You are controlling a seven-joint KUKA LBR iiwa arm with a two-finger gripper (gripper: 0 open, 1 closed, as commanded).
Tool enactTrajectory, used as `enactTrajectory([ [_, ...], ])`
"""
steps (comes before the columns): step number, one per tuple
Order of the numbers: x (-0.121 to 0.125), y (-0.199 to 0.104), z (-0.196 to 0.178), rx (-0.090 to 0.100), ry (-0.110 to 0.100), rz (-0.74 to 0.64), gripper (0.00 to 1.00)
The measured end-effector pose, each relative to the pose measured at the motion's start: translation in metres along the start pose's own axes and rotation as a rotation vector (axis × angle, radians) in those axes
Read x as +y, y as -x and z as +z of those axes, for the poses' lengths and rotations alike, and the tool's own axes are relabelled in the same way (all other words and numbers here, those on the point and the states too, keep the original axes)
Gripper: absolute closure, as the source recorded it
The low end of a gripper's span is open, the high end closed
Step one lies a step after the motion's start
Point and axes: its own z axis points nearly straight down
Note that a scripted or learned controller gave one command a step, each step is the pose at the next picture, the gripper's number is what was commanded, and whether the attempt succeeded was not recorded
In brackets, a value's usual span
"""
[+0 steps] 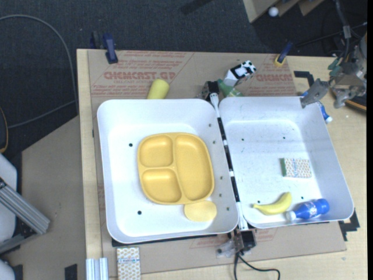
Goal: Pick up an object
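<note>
Left bin (113, 156): yellow tray (175, 168), yellow disc (200, 210) touching its near edge. Right bin (256, 121): banana (274, 204), long axis left-right, beside a blue bottle (309, 209); sponge (296, 167) just behind them. Gripper (315, 92) hangs over the right bin's far right corner; finger state: cannot tell. Banana lies well toward the near wall from it. White floor around the banana, bottle close on its right.

Landmark: divided plate (175, 169), lying in the left bin (116, 156). Small disc (200, 210) touches the plate's near right corner. Right of the plate, in the right bin (332, 156): sponge (296, 167) level with the plate; banana (274, 205) and bottle (309, 209) nearer the front, side by side, bottle farther right.
</note>
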Motion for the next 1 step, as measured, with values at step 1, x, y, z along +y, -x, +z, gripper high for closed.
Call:
enactTrajectory([
  [1, -0.0172, 0.0203, 0.115, 0.0, 0.0, 0.001, 0.0],
])
